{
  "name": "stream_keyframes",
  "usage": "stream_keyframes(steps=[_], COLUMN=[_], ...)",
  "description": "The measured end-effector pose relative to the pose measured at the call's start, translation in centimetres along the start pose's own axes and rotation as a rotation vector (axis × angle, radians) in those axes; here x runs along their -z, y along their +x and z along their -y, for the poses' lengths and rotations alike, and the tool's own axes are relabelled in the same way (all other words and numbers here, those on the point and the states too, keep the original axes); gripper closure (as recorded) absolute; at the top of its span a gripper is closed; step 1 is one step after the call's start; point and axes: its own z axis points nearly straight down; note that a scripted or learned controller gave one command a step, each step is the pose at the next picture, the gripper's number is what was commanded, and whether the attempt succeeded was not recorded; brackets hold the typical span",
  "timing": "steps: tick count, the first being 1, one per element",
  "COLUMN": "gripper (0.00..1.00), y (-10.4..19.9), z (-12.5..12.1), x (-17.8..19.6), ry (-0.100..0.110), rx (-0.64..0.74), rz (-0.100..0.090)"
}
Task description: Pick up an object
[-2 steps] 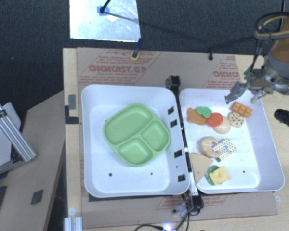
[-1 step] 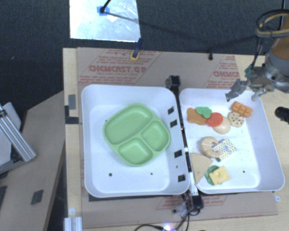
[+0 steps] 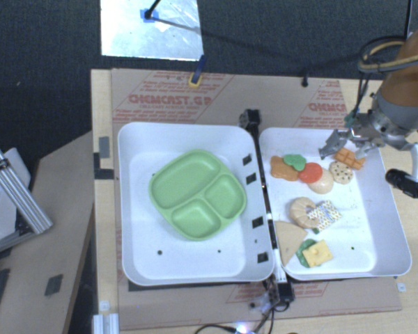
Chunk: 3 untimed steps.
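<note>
Right bin (image 3: 386, 207): gripper (image 3: 343, 143) at 12 o'clock, jaws apart over waffle (image 3: 349, 158); cookie (image 3: 342, 174), tomato (image 3: 310, 173) adjacent. Left bin (image 3: 136, 186): green tray (image 3: 197, 194)

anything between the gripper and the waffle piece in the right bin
Nothing visible does. The gripper hangs just above the waffle piece at the far end of the right bin; a cookie lies beside it.
</note>
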Motion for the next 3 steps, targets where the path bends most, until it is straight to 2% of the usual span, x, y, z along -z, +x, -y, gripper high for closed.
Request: stream_keyframes(steps=[2, 3], gripper=[0.00, 1.00], y=[0.2, 0.2], z=[-0.7, -1.0], x=[-9.6, -8.2], ry=[0.001, -0.008], rx=[0.003, 0.004], rz=[-0.001, 0.001])
